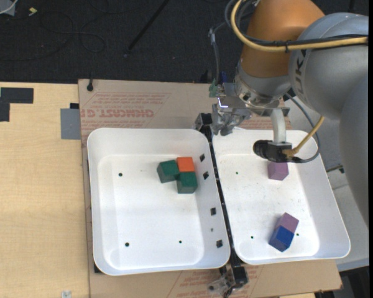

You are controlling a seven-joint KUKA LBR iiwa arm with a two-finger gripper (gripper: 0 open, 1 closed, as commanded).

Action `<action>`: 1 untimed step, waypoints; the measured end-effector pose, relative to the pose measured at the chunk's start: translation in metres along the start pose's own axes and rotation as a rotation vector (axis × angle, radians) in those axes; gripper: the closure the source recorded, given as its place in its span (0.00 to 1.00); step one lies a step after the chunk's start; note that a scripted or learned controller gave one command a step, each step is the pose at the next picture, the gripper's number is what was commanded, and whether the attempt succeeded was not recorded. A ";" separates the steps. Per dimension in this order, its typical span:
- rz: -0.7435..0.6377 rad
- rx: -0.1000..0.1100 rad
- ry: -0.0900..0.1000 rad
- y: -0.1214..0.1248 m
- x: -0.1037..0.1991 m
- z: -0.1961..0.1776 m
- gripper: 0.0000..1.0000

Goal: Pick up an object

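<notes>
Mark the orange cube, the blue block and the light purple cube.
Orange cube (185, 164): camera view, top face.
Blue block (281, 238): camera view, front face, right bin.
Light purple cube (277, 171): camera view, front face, right bin.

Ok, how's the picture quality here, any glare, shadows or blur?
Camera view: even, soft light; the two white plastic bins look bright without washing out; small soft shadows beside the green and orange blocks; background above the bench is dark; the blocks' edges are slightly soft.

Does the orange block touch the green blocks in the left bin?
Touching. In the camera view, the orange block sits flush against the green blocks with no white floor between them.
</notes>
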State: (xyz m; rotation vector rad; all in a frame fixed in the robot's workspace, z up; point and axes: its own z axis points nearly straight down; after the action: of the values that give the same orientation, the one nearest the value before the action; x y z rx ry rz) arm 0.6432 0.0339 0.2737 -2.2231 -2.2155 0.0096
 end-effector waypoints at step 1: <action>-0.013 -0.019 0.007 0.000 0.087 -0.133 1.00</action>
State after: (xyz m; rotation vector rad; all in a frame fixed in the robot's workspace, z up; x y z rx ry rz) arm 0.6445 0.1207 0.4062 -2.2144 -2.2359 -0.0189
